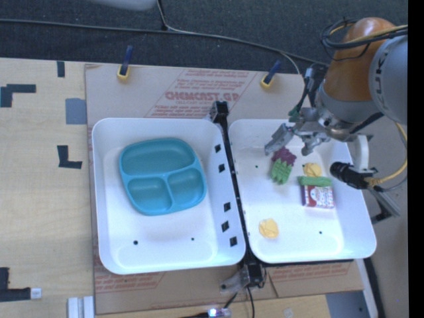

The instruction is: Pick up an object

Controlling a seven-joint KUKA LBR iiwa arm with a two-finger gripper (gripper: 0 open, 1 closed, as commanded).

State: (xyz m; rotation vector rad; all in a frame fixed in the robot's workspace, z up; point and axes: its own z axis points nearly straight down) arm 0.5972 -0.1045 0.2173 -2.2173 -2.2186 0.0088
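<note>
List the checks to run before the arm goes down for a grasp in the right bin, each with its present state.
1. Hand over the right bin: ok, it hangs above the bin's far part.
2. Hand open for a grasp: ok, its fingers are spread apart.
3. Nothing between the fingers yet: ok.
4. Target under the hand: ok, the green and purple toy lies just below it.
5. Room around the target: cannot tell; the red and white packet and a green piece lie close by.
6. Yellow toy out of the way: ok, it sits apart, near the front.
</note>
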